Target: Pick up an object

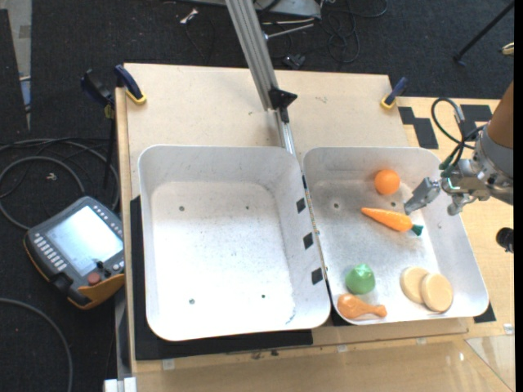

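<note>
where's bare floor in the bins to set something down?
Left white bin: bare floor wall to wall. Right white bin: free along the divider above the green ball. Crowded elsewhere: orange ball, carrot, gripper, tan discs, orange drumstick-shaped toy.

End effector (438, 196) open above right bin (458, 243), near carrot (389, 218).

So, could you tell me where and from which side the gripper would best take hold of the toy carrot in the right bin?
Probably across the carrot near its thicker end by the green tip, coming straight down from above. It lies flat on the floor of the right bin, tapering leftward, with bare floor on both long sides. The gripper is just above-right of it, beside the orange ball.
</note>
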Robot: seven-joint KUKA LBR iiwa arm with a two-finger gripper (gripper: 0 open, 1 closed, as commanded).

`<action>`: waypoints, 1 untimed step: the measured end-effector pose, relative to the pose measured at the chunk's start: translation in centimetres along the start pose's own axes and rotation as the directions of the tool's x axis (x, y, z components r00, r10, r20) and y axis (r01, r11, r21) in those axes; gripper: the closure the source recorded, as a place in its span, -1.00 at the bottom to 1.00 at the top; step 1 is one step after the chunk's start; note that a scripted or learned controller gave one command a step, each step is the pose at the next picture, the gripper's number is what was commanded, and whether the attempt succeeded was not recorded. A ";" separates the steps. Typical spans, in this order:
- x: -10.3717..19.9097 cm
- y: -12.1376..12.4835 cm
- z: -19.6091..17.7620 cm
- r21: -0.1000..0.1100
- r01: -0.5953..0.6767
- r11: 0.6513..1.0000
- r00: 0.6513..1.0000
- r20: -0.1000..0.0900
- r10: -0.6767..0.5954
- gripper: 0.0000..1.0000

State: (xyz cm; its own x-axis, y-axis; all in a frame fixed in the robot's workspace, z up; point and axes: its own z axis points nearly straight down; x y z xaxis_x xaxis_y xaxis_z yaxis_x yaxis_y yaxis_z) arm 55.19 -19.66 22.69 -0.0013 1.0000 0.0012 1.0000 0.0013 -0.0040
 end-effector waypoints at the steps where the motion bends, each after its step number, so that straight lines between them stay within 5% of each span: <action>1: 0.0 0.0 -0.2 -0.002 0.000 1.000 1.000 0.001 0.000 -1.00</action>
State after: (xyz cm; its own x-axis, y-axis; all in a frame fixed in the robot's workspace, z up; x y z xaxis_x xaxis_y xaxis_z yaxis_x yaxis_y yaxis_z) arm 55.23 -19.65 22.86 -0.0014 1.0000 0.0006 1.0000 0.0014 -0.0018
